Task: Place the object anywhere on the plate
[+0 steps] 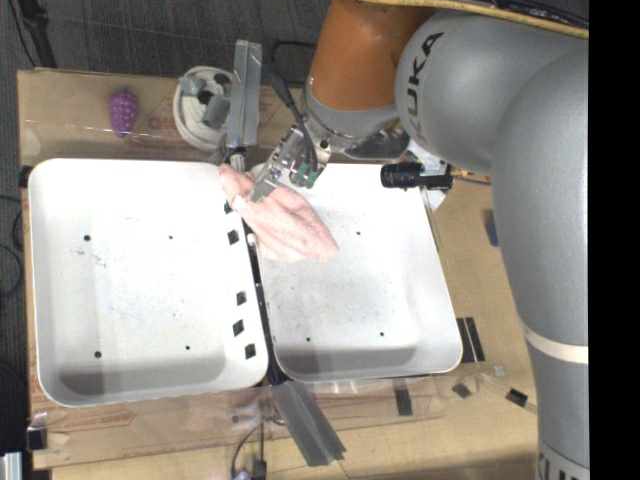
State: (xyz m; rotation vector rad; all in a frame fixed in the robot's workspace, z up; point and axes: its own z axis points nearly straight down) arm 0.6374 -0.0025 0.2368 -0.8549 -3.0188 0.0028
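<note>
Listing what we see: pink object [290,228], soft-looking, matte, elongated and tapering, perhaps a toy cut of meat, lying at upper centre of the frame in the right bin [400,298] against the divider; we judge it light, pliant, best taken across its narrow upper end; gripper [268,183] sits at that end, whether it grips we cannot tell; bins smooth white plastic; purple knobbly toy [123,111] upper left.

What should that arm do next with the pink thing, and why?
Probably lift a little. The gripper sits at the top end of the pink object, which lies in the right bin by the divider; a small rise would show whether it comes along.
</note>
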